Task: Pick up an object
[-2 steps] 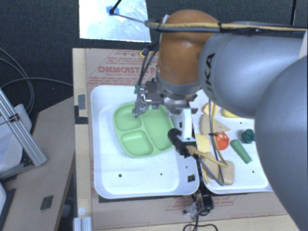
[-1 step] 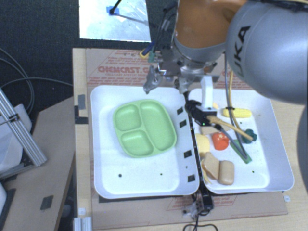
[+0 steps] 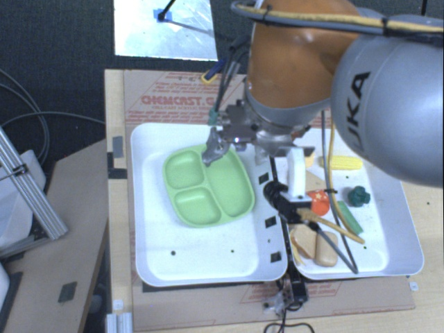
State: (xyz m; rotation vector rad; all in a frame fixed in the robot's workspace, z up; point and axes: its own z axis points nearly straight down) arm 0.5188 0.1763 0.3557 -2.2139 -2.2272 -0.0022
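Green divided tray [image 3: 208, 186] sits flat in the left bin [image 3: 159, 255]; gripper [image 3: 214, 148] touches its far rim, grip unclear, nothing lifted yet.

Cardboard sheet [image 3: 173, 96] under 2 bins [image 3: 149, 186]

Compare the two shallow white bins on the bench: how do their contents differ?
The left white bin holds one large item, a pale green divided plastic tray, while the right white bin holds several small items, among them a dark green toy. The gripper is over the left bin, not the right. Both bins are shallow, white and rectangular.
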